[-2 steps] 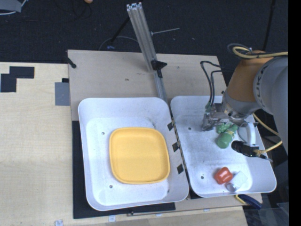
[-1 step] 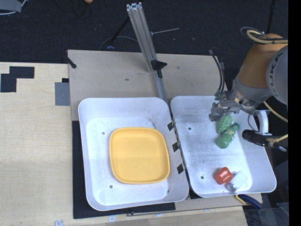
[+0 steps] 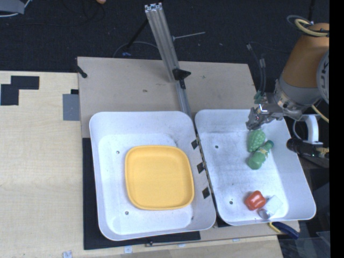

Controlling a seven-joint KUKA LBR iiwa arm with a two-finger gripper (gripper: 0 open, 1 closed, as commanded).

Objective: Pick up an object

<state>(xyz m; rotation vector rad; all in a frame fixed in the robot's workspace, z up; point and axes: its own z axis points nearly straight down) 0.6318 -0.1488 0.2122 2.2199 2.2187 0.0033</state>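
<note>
While the end effector [image 3: 258,117] hung just above the knobbly green plastic toy [image 3: 256,139], approach phase; finger state unclear; next: descend & grip.

We log: yellow plate [image 3: 159,177] in white left bin [image 3: 107,128]; green toy [image 3: 257,148] & red obj [image 3: 255,200] in white right bin [image 3: 228,138]; arm's orange band [image 3: 304,61].

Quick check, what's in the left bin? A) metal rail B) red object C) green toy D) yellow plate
D: the yellow plate lies flat in the left bin, while the green toy and the red object lie in the right bin.
</note>
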